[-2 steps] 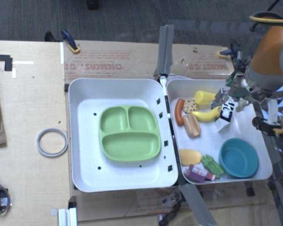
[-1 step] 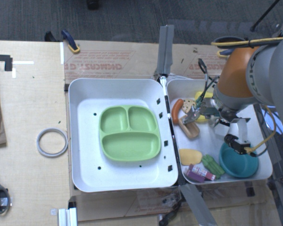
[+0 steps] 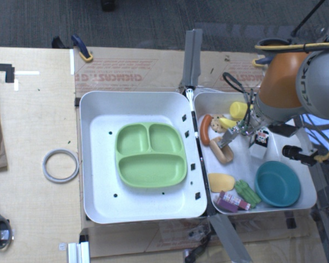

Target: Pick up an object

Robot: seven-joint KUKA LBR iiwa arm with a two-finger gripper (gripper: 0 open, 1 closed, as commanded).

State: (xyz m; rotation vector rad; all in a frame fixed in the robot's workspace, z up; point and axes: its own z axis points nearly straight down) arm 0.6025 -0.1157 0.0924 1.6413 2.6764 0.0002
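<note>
Grey arm [image 3: 296, 86] overhanging right bin [image 3: 302, 206], fingers [image 3: 228, 139] indistinct

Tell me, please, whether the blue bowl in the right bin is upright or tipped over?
Upright. The blue bowl sits with its open mouth facing up, its round rim and inner floor visible, in the right bin.

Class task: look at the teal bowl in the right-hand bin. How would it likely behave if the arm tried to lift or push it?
The teal bowl looks like rigid plastic, so probably stiff and light. Its smooth curved rim may slip between narrow fingers. Sitting upright on a broad base, it should slide rather than tip.
</note>
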